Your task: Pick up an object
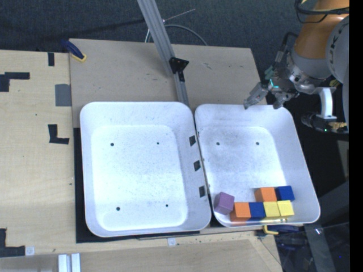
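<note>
In the camera view we see the arm (317, 33) reaching in from the right, its gripper (265, 98) hanging above the far rim of the right bin (300, 152), near that bin's upper right corner. The two fingers look spread apart, with nothing between them, so we judge nothing is picked yet. The candidate things all sit in the right bin's near edge, well apart from the gripper: a purple block (225, 201) tilted at the left end of the cluster, then an orange block (242, 210), a blue block (257, 209), a yellow block (271, 209) and another yellow block (285, 208) in a tight front row, touching side by side. Behind that row we see a second orange block (265, 194) and a second blue block (284, 193), also touching each other. The left bin (91, 169) lies just beside the right one, rims touching along the middle. A slanted metal pole (159, 27) crosses the bench behind the bins. As for progress, we judge the task is at its start: no grasp, no lift. What is left is the whole job: travel across the bin toward the blocks, come down over one, close on it, and raise it. The purple block looks the easiest, being a bit off from its neighbours; the packed row gives the fingers little room.
</note>
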You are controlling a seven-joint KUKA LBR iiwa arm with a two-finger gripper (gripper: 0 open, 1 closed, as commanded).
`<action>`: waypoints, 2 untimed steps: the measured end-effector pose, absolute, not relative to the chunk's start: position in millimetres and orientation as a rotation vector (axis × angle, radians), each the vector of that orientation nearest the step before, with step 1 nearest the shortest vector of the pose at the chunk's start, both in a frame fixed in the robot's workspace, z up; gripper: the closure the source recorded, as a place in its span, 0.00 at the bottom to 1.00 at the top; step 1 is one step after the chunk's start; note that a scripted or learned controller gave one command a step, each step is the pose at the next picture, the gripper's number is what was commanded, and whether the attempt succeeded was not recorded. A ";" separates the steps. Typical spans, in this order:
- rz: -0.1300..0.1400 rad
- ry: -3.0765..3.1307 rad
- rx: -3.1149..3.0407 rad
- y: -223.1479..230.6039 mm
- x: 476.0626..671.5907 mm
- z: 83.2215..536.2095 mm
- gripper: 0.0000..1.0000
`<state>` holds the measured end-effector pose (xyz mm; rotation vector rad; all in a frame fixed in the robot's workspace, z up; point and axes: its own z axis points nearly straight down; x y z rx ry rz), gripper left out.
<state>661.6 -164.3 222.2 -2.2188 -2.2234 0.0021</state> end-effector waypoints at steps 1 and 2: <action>0.007 -2.221 -2.212 -128.3 673.0 137.3 0.00; 0.019 -2.219 -2.214 -95.1 671.7 89.3 0.00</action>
